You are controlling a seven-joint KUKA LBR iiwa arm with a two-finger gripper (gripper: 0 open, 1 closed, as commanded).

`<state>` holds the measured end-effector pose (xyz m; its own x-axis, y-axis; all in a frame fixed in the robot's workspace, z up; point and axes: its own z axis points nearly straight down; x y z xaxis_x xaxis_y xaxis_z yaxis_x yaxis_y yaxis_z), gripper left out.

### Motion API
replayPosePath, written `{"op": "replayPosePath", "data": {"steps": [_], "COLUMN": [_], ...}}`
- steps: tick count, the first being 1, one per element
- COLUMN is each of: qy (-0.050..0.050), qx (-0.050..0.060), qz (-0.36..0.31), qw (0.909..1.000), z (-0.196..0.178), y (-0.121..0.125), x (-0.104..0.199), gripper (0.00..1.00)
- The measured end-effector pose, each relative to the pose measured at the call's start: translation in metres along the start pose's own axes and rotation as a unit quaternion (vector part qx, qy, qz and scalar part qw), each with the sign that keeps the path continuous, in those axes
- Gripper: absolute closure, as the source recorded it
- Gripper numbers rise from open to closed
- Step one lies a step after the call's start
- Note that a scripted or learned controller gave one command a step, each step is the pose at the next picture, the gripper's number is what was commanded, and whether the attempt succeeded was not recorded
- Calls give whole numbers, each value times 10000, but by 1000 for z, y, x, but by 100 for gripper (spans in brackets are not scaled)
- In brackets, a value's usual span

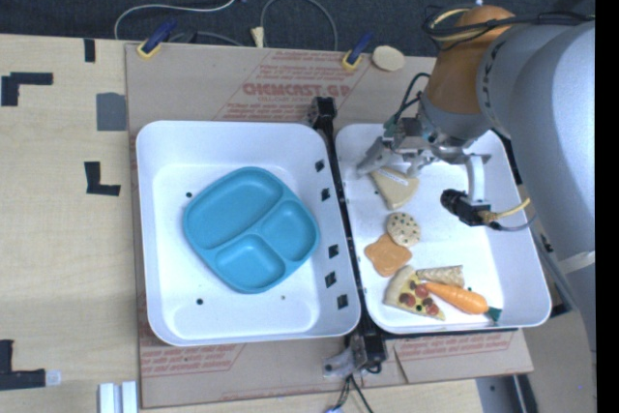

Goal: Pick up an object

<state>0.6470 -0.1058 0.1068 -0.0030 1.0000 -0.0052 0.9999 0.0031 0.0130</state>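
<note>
Grey metal fills the right of the frame: the arm [542, 111], with its orange band at upper right, bends down over the right bin [513, 251]. Under both bins lies the bench [58, 237], pale wood with a brown cardboard sheet [280, 87] on top. The left bin [164, 305] sits at centre left and holds a blue divided plate [251, 227], tilted a little in the frame. The right bin carries the small things, all toy food, set in a loose column down its left half.

The gripper [392, 158] hangs low at the upper left part of the right bin, right above a pale wedge [396, 186] that looks like cheese or bread. I cannot tell how far its fingers stand apart, nor whether they touch the wedge; nothing is visibly held between them. A black fitting with a yellow lead [474, 206] sits to the right of the wedge.

Going down in size among the food: a pizza slice [418, 293] and a carrot [458, 298] lie touching at the lower edge of the bin, an orange biscuit [388, 255] lies above them, and a speckled cookie [402, 227] lies just above that, near the wedge.

As I judge it, the approach is made and the wedge is the likely target; the grasp and the lift are not yet shown done.
</note>
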Motion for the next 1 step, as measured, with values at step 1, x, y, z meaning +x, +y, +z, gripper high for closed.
{"op": "replayPosePath", "data": {"steps": [1], "qy": [6], "qx": [-8], "qz": [-3], "qw": [10000], "z": [15], "y": [6], "x": [-10], "gripper": [0]}}
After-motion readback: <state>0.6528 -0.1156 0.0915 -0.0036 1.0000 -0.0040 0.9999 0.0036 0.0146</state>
